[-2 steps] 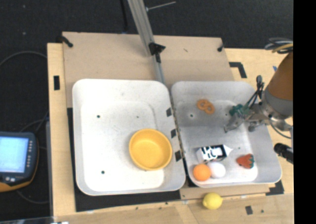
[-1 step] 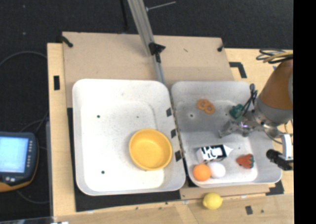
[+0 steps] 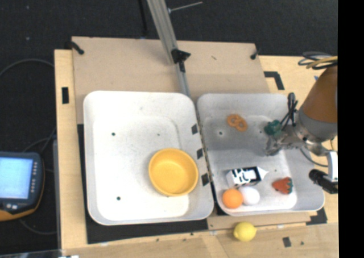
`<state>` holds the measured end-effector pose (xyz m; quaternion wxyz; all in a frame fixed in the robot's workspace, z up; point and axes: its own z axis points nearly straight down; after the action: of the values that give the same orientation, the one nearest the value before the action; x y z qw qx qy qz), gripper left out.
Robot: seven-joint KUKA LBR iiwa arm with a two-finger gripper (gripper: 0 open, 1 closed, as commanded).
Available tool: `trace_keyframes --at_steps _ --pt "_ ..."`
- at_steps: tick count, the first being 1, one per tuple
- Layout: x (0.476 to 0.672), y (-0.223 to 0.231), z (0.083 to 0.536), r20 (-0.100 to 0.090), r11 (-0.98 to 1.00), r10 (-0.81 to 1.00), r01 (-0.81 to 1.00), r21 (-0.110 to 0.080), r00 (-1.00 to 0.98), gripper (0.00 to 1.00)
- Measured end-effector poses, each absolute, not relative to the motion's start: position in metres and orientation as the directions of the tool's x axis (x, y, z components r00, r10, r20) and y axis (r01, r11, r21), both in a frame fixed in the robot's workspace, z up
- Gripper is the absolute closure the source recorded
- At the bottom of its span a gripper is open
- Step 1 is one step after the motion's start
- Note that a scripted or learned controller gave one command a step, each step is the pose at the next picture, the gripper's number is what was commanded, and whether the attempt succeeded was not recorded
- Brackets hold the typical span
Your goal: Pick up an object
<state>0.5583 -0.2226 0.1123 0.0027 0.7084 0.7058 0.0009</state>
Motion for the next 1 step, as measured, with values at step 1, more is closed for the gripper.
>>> trace_keyframes --at_steps 1 --pt "0.5554 -0.2235 0.1568 -0.001 -0.003 1.0 1.0 0.006 0.003 1.0"
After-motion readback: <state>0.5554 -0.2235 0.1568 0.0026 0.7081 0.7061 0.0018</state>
